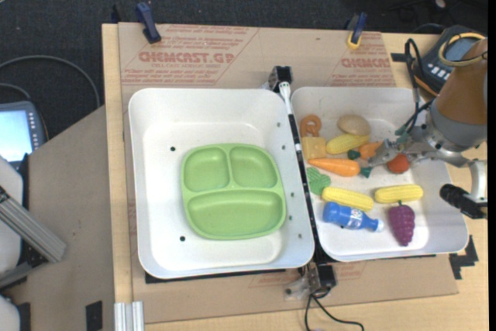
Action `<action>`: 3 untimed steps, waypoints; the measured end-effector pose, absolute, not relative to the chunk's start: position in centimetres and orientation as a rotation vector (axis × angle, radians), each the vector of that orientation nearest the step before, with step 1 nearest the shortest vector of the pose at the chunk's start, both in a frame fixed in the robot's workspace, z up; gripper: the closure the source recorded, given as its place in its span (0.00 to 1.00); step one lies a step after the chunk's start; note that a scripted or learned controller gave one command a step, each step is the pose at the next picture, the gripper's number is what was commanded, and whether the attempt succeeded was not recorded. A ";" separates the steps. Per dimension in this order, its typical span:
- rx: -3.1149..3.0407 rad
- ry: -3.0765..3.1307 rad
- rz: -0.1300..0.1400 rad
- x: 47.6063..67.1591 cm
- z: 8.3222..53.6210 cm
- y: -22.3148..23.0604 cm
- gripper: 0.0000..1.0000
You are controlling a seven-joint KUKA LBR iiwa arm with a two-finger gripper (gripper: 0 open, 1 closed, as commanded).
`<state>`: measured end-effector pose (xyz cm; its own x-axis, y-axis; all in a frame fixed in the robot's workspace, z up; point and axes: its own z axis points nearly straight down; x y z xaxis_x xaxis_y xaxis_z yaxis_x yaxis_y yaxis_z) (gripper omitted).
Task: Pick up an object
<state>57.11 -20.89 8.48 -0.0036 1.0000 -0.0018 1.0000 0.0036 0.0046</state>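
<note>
Down in the right bin (pixel 442 240), a small red-orange piece (pixel 398 163), tomato-like, sits just beside the tool (pixel 385 153), and that looks like the target of this pick. The tool is low among the toy food, but whether it is spread, pressed together or pinching the piece I cannot tell; the metal parts blur into the clutter there. Taking the red-orange piece as the landmark: an orange carrot (pixel 335 166) lies to its left, a yellow banana-like piece (pixel 346 143) up and to the left, and a tan round piece (pixel 353 125) beyond that, with an orange ring (pixel 311 124) further left near the bin's wall. Below the landmark rests a yellow corn cob (pixel 398 194), then a purple bunch of grapes (pixel 401 222); down and to the left are a second yellow piece (pixel 347 198) and a blue bottle (pixel 350 217). The left bin (pixel 147 190) with its green divided plate (pixel 231 191) is well apart, across the surface (pixel 232 50). To do this well, I'd judge the tool should be centred over the piece before it clamps, since a round thing can squirt sideways. The lift wants to be straight up and slow; the corn and carrot are near, and a slanted exit could drag them along.
</note>
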 end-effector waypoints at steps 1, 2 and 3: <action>2.215 2.218 0.002 57.0 9.6 -21.0 1.00; 2.212 2.228 0.005 61.0 8.4 -14.7 1.00; 2.208 2.225 0.014 59.7 19.2 -8.5 1.00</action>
